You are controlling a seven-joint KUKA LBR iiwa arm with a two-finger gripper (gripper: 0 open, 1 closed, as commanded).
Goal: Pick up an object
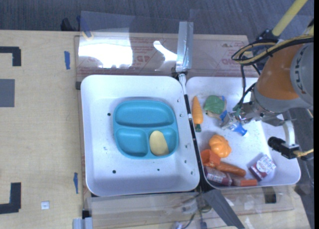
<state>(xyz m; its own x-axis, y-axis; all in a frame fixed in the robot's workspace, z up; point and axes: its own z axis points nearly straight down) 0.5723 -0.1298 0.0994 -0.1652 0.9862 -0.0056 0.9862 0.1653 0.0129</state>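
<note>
The left bin (94,138) carries a blue divided tray (134,118); a yellow potato-shaped piece (158,143) lies in the tray's lower right compartment. The right bin (279,170) holds the loose items and is the working area. The arm (284,78) reaches in from the right, and the gripper (234,121) sits low in the upper middle of this bin, just beside a small blue piece (241,130). Finger state: cannot be told from this view.

Candidate objects, largest first:
- Orange pepper-shaped piece (220,145), near the bin centre. It appears to be hollow plastic: light, stiff, smooth. Grip across its narrower width; the rounded skin may slip.
- Green leafy piece (215,104), just beside the gripper. Likely light and rigid, with an irregular surface that offers purchase.
- Carrot (197,111), lying along the left wall. Slender and stiff; wall contact limits finger room on that side.
- Dark red packet (262,166), lower right. Likely thin and pliable, and may buckle.

Clearance: open floor lies around the gripper and right of the pepper. The cluster of red and orange pieces (224,169) at the lower left corner is crowded, with items touching. The divider between the bins restricts approach to the carrot.
</note>
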